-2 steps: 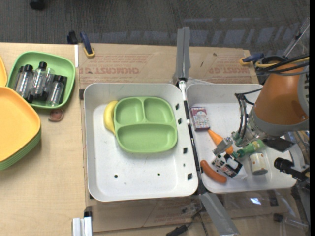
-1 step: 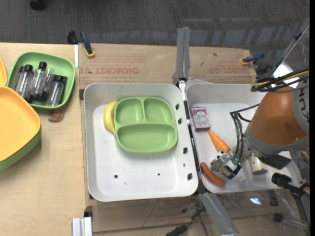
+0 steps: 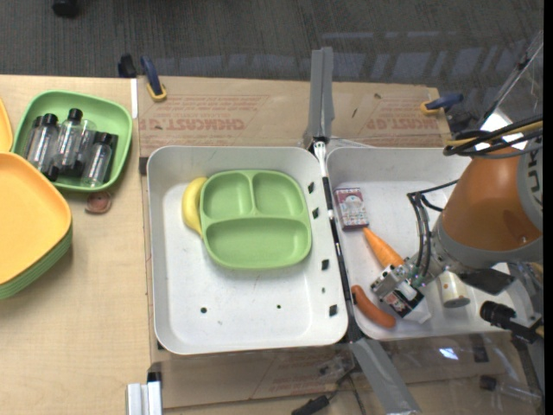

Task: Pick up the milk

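Milk (image 3: 352,207), a small pink-and-white carton, lies flat in the upper left of the right bin (image 3: 393,167), close to the wall it shares with the left bin, and nothing is touching it. The gripper (image 3: 398,291) is low over the front of that same bin, well apart from the carton, and from this angle I cannot tell whether it is clasping anything or hanging loose. Just above it a carrot (image 3: 383,247) slants down toward it from below the milk; just to its lower left lies a red-orange piece (image 3: 372,309) against the front wall. A white cylinder (image 3: 451,289) sits just right of the gripper, under the arm (image 3: 492,206), whose orange band looms over the bin's right side. Over in the left bin (image 3: 242,314), a green divided plate (image 3: 256,219) rests toward the back, a yellow thing (image 3: 191,204) peeking from under its left edge. Out on the bench, far left, a green dish (image 3: 112,119) holds small bottles (image 3: 67,145) beside stacked orange plates (image 3: 30,227).
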`<state>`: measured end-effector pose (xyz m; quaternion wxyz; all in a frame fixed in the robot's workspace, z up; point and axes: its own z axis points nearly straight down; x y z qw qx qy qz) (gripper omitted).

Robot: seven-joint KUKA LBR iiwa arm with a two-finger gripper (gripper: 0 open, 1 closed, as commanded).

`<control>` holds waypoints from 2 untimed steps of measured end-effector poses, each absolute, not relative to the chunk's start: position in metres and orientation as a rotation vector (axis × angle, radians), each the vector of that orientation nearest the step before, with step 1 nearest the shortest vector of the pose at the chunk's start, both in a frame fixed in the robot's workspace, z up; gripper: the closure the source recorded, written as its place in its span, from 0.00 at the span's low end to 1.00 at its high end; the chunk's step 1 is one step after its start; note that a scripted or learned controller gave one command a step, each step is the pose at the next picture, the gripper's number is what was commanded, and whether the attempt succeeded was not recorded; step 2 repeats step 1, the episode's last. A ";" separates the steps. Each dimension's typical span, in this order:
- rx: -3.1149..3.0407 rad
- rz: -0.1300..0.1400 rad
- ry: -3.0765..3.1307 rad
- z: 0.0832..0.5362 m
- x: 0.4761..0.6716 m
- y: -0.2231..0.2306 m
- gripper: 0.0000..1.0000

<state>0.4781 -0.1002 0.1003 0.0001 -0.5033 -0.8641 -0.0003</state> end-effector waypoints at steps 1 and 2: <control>-2.114 0.004 -2.322 0.190 0.478 -0.069 1.00; -2.114 0.004 -2.322 0.190 0.478 -0.069 1.00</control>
